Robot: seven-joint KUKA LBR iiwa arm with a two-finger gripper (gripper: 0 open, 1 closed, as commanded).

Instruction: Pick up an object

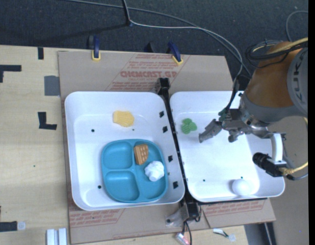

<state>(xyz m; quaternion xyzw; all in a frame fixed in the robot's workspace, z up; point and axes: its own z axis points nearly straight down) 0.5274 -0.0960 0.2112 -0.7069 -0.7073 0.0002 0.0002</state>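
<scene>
In the right bin [218,167] a small green object [187,126] lies near the upper left corner. A white ball [244,187] rests by that bin's front edge. My gripper [219,135] hangs over the right bin, just right of the green object and apart from it. Its two dark fingers [207,134] are spread open with nothing between them. In the left bin [81,137] a yellow piece [123,118] lies on the floor. A blue divided tray [122,185] there holds a brown waffle-like piece [141,153] and a white crumpled piece [155,171].
The arm's grey and orange body [274,91] covers the right bin's upper right corner. A black divider strip [173,137] runs between the two bins. Cables [198,29] trail across the dark floor behind the bench.
</scene>
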